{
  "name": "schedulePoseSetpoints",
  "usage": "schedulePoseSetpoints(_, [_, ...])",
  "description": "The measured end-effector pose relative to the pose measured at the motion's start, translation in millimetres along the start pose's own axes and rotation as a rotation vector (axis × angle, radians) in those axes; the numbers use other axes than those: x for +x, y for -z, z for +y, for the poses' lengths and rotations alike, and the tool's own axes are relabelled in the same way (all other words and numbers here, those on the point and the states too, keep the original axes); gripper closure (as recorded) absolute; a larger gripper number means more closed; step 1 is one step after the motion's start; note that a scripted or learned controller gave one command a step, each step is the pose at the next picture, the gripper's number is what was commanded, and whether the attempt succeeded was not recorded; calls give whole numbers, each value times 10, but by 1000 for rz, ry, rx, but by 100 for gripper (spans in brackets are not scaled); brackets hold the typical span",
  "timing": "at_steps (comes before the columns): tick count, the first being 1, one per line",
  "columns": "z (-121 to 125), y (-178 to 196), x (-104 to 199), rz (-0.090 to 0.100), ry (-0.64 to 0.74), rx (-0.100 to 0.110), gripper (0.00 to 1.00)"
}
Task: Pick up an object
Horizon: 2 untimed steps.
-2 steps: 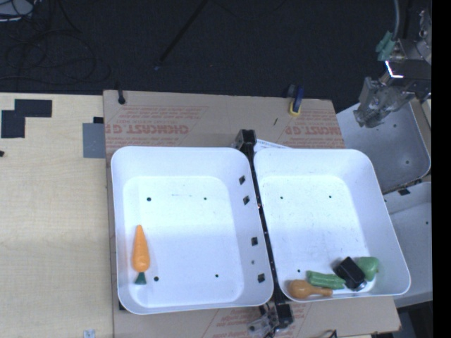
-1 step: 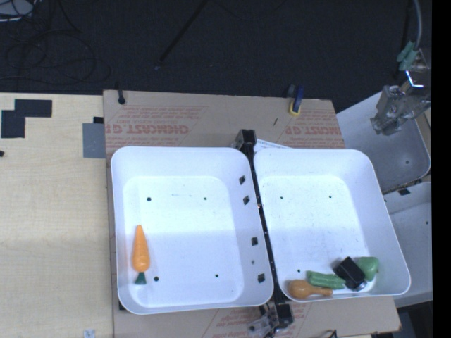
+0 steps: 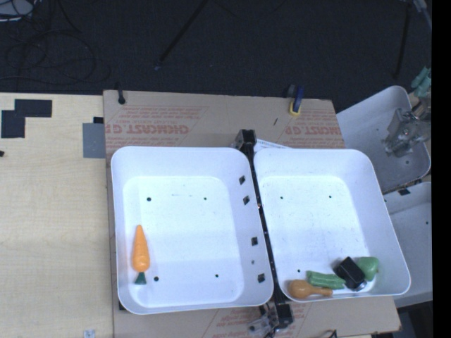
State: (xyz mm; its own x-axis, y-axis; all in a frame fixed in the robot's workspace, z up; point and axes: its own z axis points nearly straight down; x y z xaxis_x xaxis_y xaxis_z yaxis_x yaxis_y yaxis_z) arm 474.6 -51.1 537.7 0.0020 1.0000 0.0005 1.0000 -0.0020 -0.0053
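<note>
While the gripper (image 3: 403,134) is hovering at the frame's right edge, finger state impossible to tell, an orange carrot (image 3: 140,249) is lying lower left in the left bin (image 3: 123,167); the right bin (image 3: 373,167) is holding a black block (image 3: 349,271) and green pieces (image 3: 325,279) lower right.

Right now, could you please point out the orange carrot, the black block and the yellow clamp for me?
orange carrot (image 3: 140,249): camera view, middle of its body.
black block (image 3: 350,272): camera view, its top face.
yellow clamp (image 3: 295,106): camera view, its yellow handle.
</note>
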Motion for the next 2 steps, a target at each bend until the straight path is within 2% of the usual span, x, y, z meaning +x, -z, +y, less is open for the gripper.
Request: schedulePoseSetpoints(2, [13,-1,414,0,5,1,100])
